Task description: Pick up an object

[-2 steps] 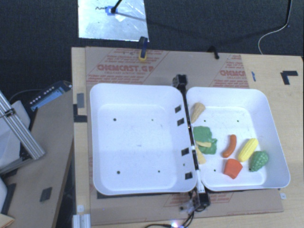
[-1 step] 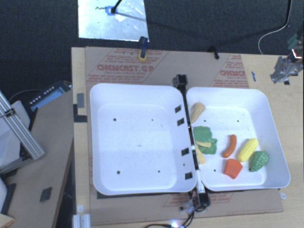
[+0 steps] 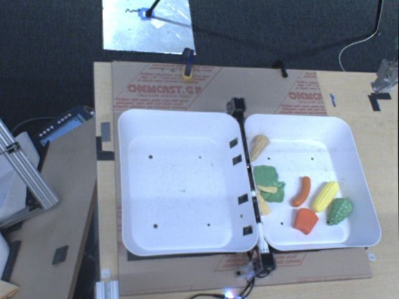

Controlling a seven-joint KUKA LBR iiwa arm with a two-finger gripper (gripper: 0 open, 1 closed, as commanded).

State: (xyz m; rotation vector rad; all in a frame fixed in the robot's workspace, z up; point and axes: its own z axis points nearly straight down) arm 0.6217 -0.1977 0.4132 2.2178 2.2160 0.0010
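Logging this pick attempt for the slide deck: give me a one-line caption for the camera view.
Two white bins on the bench: the right bin holds toy food, including a corn cob, sausage and green lettuce piece.

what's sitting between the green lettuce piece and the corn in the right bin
A small red-orange sausage lies between the lettuce and the corn, seen from above.

White bins (image 3: 181, 129), yellow corn (image 3: 325, 195), orange sausage (image 3: 302, 191), green broccoli (image 3: 340, 210)

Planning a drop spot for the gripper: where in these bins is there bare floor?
The left bin is bare wall to wall. The right bin's back strip, behind the corn and sausage, is free. Its front half is crowded.
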